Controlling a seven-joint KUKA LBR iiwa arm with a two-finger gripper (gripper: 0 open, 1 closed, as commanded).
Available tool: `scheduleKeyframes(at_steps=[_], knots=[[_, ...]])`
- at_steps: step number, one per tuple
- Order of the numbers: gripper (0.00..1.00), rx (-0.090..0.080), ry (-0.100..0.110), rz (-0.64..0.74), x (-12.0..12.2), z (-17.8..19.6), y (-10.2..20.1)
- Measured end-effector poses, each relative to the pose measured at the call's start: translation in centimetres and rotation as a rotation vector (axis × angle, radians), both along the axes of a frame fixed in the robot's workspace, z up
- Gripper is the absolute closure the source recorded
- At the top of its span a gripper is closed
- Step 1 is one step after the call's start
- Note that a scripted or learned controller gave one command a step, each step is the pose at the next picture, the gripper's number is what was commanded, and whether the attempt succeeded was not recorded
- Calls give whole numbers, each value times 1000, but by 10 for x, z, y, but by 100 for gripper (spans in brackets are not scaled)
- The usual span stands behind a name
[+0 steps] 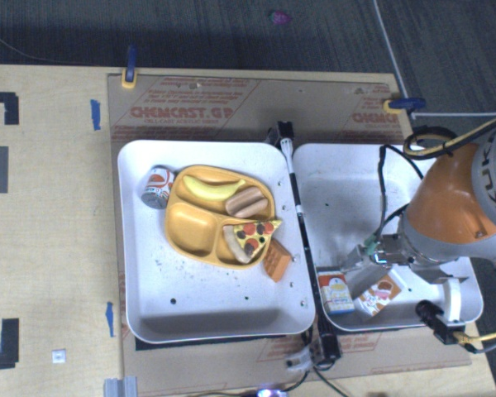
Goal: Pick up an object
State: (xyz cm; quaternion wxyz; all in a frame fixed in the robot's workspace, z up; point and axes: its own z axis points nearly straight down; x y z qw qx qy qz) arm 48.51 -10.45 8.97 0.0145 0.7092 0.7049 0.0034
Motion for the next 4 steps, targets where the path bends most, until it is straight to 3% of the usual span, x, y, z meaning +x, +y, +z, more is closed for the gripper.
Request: scheduleKeyframes(at_steps=[1,2,3,4], knots=[[100,-4,-6,-2,2,11,-1],[0,-4,-5,-1,1,11,-1],[0,5,4,0,-1,1,2],[100,-1,-3,-2,1,11,0]])
